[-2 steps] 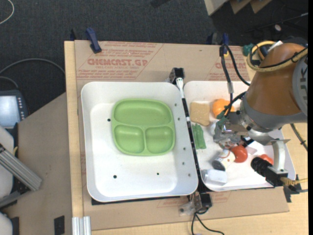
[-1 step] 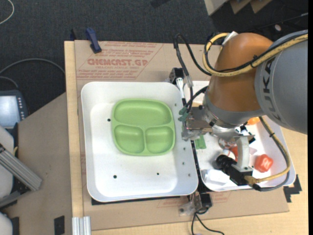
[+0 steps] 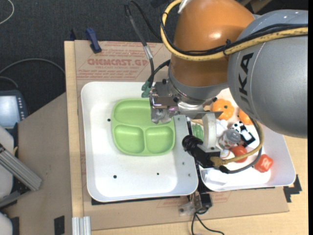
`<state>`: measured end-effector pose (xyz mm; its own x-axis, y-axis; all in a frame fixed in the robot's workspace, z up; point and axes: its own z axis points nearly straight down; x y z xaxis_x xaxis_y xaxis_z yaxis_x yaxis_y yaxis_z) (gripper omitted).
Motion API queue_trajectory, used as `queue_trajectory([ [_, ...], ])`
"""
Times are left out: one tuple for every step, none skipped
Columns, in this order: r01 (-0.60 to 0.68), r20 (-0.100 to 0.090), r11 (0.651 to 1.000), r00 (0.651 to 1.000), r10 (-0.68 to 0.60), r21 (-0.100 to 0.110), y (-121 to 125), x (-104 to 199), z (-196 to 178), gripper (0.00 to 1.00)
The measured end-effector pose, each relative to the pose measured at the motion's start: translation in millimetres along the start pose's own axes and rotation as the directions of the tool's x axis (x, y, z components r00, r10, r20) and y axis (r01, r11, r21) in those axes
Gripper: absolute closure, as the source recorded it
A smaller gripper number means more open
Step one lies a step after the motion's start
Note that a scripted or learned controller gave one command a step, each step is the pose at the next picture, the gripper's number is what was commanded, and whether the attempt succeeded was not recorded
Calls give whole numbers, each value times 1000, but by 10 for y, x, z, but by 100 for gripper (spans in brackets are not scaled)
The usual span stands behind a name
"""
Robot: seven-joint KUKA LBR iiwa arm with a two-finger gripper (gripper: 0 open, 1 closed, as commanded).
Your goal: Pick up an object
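Bare left bin (image 3: 137,180) floor below green tray (image 3: 142,131)

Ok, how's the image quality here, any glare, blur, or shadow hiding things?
Camera view: even lighting, soft glare on the arm's orange band; the green divided plate looks sharp; the left bin reads clearly with mild shadow; the arm hides much of the right bin.

KUKA iiwa arm (image 3: 274,67): smooth grey casing with dark lettering, a glossy orange dome-shaped band (image 3: 210,33) above the wrist, a yellow-and-black cable (image 3: 254,37) looped around it, and a metallic wrist assembly (image 3: 168,102) with black wiring.
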<state>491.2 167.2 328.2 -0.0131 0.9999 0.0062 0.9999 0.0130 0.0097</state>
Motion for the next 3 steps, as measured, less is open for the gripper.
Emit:
queue_trajectory([
  [-20,7,1000,1000,20,2,-121,-802,-475,100],
  [-12,7,1000,1000,12,6,-117,-754,-546,100],
  [-11,5,1000,1000,11,5,-116,-566,-807,100],
])
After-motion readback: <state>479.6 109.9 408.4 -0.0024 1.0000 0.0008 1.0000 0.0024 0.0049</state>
